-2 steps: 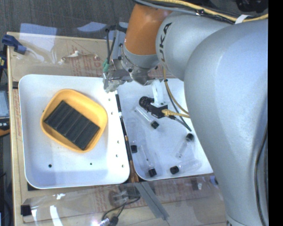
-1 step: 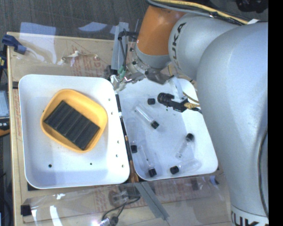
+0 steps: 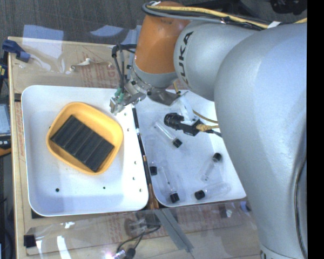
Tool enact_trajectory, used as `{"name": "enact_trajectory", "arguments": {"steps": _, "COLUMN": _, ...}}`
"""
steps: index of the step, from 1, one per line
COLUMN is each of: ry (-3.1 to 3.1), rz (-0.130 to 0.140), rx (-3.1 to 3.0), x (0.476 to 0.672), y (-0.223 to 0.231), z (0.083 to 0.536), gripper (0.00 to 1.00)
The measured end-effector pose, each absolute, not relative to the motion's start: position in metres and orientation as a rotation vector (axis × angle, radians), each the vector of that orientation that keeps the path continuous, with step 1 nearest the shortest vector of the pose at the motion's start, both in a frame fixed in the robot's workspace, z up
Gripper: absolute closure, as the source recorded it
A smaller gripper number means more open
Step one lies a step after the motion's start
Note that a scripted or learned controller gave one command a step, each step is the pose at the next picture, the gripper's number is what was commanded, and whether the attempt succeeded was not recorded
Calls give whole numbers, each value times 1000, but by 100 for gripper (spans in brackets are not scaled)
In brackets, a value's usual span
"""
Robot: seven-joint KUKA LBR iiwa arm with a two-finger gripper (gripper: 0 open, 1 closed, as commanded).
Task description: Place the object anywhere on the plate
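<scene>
— Upper centre of frame, above the seam between bins: gripper, grip impossible to tell. Dark ridged slab flat on yellow plate, centre-left.

— Risk?

— Clipping the plate's raised rim, tipping it. Slick white bin, brown bench, grey carpet beyond.

From my seat the big grey arm with the orange band blocks the upper right stretch of the shallow white right-hand bin, and it runs off the top and right edges. The two-finger gripper is a small dark-and-green blur at the bins' divider, so I can't make out its tip. The little clear tubes with black caps are too tiny to identify.
</scene>
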State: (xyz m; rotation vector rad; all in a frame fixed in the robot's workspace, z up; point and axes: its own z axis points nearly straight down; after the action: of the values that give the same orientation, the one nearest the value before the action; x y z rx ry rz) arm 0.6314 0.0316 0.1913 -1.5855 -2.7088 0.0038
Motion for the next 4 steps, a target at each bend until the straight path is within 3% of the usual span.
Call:
{"name": "enact_trajectory", "arguments": {"steps": 1, "ry": -2708, "rz": 4, "rx": -1587, "x": 631, "y": 31, "z": 191, "gripper": 0}}
{"name": "enact_trajectory", "arguments": {"steps": 2, "ry": -2709, "rz": 6, "rx": -1585, "x": 632, "y": 31, "z": 201, "gripper": 100}}
{"name": "enact_trajectory", "arguments": {"steps": 3, "ry": -2709, "rz": 6, "rx": -1584, "x": 632, "y": 31, "z": 201, "gripper": 0}}
{"name": "enact_trajectory", "arguments": {"steps": 4, "ry": -2710, "rz": 8, "rx": -1584, "x": 632, "y": 31, "z": 211, "gripper": 100}}
